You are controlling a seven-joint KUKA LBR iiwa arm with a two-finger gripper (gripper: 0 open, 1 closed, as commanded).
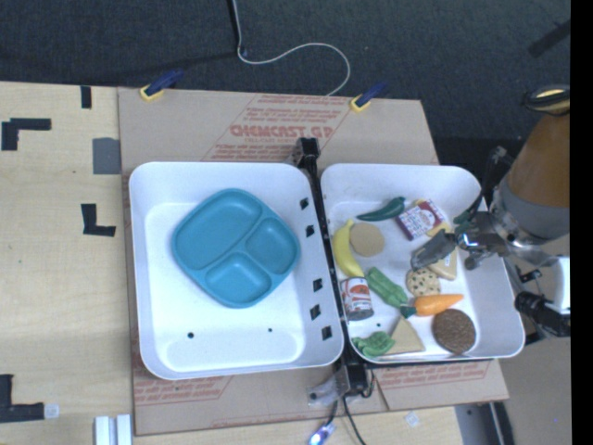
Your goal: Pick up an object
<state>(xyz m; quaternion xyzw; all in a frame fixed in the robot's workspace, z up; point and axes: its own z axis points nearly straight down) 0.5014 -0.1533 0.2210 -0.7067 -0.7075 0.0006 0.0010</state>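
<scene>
Near edge: right bin (482, 346), crowded with toy food; left bin (153, 248) holds a blue plate (236, 247). End effector (435, 247) over the cracker (424, 280); opening hidden, cannot tell. Risk: carrot (435, 304) and cracker touch, so fingers may nudge both.

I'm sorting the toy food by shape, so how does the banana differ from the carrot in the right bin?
The banana is yellow and curved; the carrot is orange and straight. The banana lies by the bin's left wall, running up and down the view; the carrot lies crosswise, nearer the right. Both are long, slim pieces lying flat in the right bin.
</scene>
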